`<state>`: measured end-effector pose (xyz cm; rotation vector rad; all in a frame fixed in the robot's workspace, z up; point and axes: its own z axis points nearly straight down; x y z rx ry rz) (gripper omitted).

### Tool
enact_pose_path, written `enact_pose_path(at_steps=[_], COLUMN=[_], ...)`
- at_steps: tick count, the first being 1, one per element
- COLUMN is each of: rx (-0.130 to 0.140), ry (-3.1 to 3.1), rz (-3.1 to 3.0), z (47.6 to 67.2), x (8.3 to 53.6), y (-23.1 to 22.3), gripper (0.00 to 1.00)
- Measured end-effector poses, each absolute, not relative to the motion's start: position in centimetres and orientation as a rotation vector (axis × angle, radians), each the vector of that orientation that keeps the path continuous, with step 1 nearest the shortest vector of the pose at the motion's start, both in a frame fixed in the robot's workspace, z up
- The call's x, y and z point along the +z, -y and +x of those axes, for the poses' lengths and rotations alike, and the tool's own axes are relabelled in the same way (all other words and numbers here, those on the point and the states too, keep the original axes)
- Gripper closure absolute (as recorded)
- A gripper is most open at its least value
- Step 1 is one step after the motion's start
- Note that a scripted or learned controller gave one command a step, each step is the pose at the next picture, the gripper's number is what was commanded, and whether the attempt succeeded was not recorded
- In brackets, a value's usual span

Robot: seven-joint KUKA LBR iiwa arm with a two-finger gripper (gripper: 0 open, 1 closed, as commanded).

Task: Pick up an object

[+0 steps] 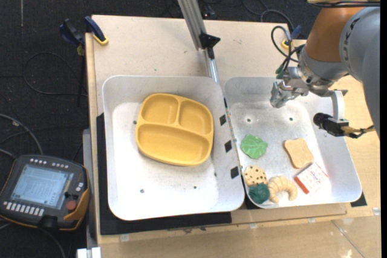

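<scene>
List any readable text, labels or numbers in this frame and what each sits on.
None can be read.
Small red-and-white packet in the right bin: has print, too small and blurred to read.
Teach pendant on the floor at lower left: screen and buttons show, characters too small to read.
Yellow divided plate in the left bin: no markings visible.

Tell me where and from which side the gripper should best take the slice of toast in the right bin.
The toast lies flat, apart from the lettuce leaf and the red-and-white packet. Probably best to come straight down from above and pinch across its narrower width, one finger on each long edge. The gripper sits up-bin from it.
</scene>
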<state>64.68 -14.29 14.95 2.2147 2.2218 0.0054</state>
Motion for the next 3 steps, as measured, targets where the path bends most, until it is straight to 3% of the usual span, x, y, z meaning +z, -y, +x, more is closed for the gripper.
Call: enact_pose_path(at_steps=[1, 2, 3], rx=[0.008, 0.004, 0.002], ry=[-2.219, -2.222, -2.23], rz=[2.212, 2.215, 2.214], z=[64.6, 64.7, 64.4], x=[21.4, 23.6, 23.9], y=[14.4, 14.4, 10.0], gripper=[1.0, 1.0, 1.0])
